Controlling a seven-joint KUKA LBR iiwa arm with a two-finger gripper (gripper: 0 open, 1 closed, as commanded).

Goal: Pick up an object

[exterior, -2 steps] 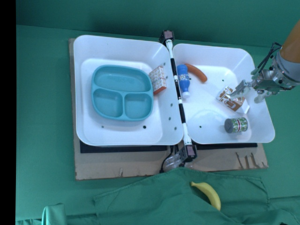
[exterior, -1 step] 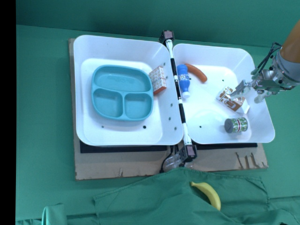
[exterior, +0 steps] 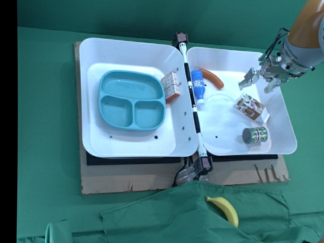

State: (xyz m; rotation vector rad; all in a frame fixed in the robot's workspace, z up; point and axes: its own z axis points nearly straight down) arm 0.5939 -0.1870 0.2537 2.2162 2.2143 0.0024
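Gripper, jaws spread and holding nothing, above the far right of the right bin. Left bin: teal divided plate, small carton at its right. Right bin: patterned carton just below the gripper, blue bottle, can, sausage.

Bright, even overhead light, faint shadows, mild glare on the white bins, sharp focus.

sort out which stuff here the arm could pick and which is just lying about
In play:
two-finger gripper, open
brown and white carton
small tin can
orange sausage
blue bottle

Lying about:
teal divided plate
small red and white box
yellow banana on the green cloth
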